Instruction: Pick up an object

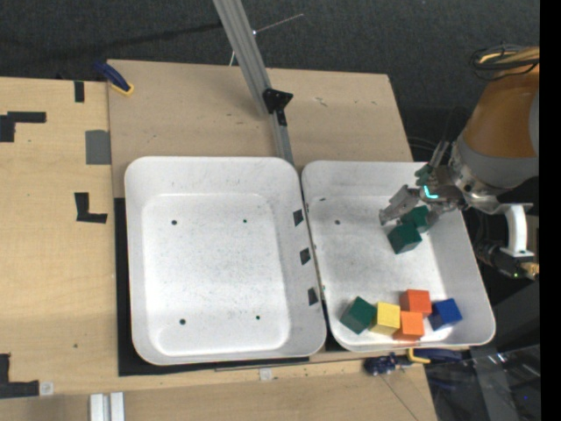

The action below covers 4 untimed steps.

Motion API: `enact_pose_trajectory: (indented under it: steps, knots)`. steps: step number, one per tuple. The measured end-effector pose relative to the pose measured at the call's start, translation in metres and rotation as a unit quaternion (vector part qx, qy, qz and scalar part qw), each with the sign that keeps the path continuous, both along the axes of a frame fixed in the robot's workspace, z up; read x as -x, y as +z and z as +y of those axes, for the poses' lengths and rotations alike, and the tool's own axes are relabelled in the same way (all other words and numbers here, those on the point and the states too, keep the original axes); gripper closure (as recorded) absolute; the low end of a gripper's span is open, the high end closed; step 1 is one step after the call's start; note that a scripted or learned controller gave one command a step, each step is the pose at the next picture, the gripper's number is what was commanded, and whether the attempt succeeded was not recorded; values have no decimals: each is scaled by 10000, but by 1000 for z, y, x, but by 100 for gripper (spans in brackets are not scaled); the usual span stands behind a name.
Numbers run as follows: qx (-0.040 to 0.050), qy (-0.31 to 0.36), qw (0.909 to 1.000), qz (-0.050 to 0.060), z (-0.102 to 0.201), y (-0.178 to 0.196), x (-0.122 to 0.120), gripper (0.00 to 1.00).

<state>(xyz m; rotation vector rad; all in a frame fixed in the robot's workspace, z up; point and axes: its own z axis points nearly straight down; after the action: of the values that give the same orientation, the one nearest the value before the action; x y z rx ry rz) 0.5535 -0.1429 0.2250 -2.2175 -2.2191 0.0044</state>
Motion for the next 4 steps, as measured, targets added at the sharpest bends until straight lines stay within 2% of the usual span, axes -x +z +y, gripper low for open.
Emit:
enact_pose_trajectory:
  steps: [1, 4]
  knots:
    - [4, 6, 10000, -18, 0, 2, -1, 0]
    - [9, 4, 10000, -7, 10, -136, -9, 0]
